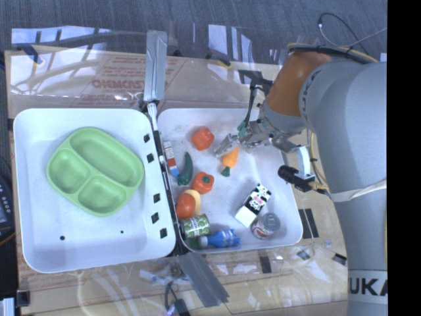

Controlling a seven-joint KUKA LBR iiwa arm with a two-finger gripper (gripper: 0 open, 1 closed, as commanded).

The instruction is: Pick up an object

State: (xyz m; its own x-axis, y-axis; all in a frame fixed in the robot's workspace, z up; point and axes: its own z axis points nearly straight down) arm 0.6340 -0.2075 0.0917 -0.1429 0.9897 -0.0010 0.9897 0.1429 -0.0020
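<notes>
I am reaching in from the right over the worktop (79, 87), with my claw (231, 143) hanging low inside the right bin (217, 117), near its upper middle. My metal fingers (223, 143) are pointing left, and a small orange carrot (229, 159) with a green tip is lying just beneath and beside them; I cannot tell whether they are closing on it or merely resting above it, so I cannot tell how my claw is set. To the left of the claw an orange-red pepper (202, 137) is sitting apart from it. Lower down, a dark green vegetable (186, 168) is leaning near the bin's left wall, with a second orange-red piece (203, 182) beside it and a red and yellow fruit (188, 203) below that. A green can (196, 226) and a blue bottle (222, 239) are lying along the near edge, while a black and white carton (253, 205) and a silver can (265, 226) are sitting toward the right. In the left bin (33, 196) a green divided plate (95, 170) is lying flat.
</notes>
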